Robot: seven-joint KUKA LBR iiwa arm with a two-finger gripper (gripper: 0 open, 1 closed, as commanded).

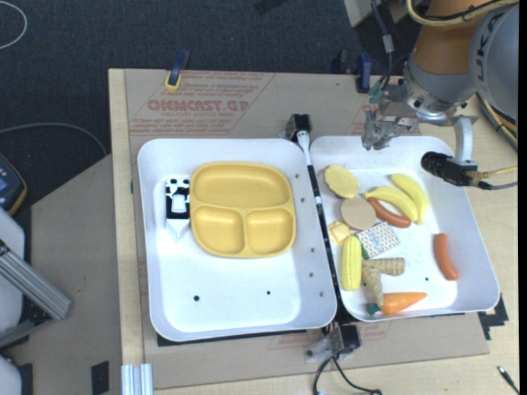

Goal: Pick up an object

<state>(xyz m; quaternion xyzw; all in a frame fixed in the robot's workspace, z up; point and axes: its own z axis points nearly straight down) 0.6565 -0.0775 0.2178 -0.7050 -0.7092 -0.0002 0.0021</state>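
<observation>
The claw (377, 137) is seen above the far rim of the right bin (482, 257), nothing gripped; how far it is parted cannot be told. Below it, toy food is heaped: a banana (411, 192), a sausage (389, 211), corn (351, 262), a carrot (402, 302). No pick has been made; everything remains.
</observation>
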